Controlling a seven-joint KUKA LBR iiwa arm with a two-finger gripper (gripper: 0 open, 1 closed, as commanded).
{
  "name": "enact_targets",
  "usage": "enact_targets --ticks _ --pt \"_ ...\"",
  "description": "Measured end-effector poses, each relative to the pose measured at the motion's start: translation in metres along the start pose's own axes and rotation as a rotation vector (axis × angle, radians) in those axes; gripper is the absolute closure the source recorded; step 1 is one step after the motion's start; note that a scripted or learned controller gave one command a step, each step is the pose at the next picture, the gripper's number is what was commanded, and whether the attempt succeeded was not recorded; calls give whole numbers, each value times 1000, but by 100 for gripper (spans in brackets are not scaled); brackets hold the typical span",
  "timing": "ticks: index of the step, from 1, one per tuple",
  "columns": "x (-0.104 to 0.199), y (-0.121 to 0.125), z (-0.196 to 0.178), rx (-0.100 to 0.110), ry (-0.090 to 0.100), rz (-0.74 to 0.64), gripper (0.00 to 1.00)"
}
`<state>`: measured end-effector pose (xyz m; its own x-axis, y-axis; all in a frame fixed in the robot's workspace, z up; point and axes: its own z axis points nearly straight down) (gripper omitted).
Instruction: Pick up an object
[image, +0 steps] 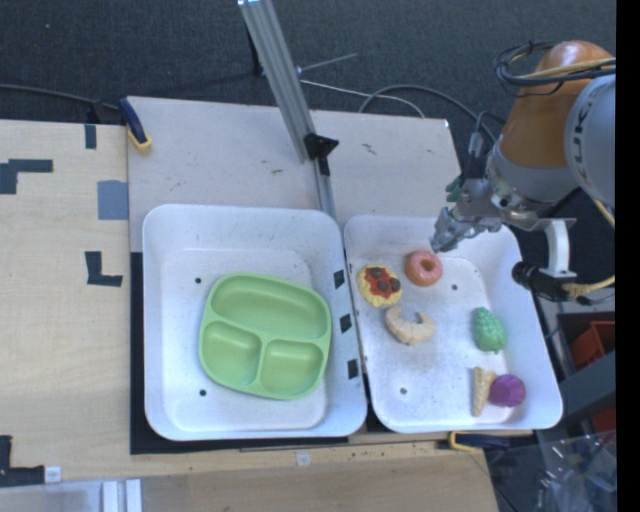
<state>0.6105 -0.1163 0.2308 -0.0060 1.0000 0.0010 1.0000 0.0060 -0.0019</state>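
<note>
1. The gripper (445, 238) hangs over the far side of the right bin (520, 300), at the end of the grey arm (560, 120) that reaches in from the right.
2. Whether it is spread or pressed together cannot be told from this angle, and nothing is seen in its grasp.
3. The pink doughnut (423, 268) lies just below and slightly left of the gripper tip, very near it; contact cannot be judged.
4. The small pizza toy (380, 285) lies left of the doughnut, by the bin's left wall.
5. The tan bagel piece (410, 325) lies nearer the middle of the bin, below both.
6. The green lumpy toy (489, 329) and the purple ice-cream cone (497, 390) lie well apart from the gripper, toward the near right corner.
7. The left bin (170, 300) holds a green divided plate (265, 335).
</note>
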Motion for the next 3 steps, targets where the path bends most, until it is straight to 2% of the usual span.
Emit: enact_targets --ticks 2,3 --pt "114 11 -11 -1 1 -2 100" --pt "169 9 7 2 0 -1 100"
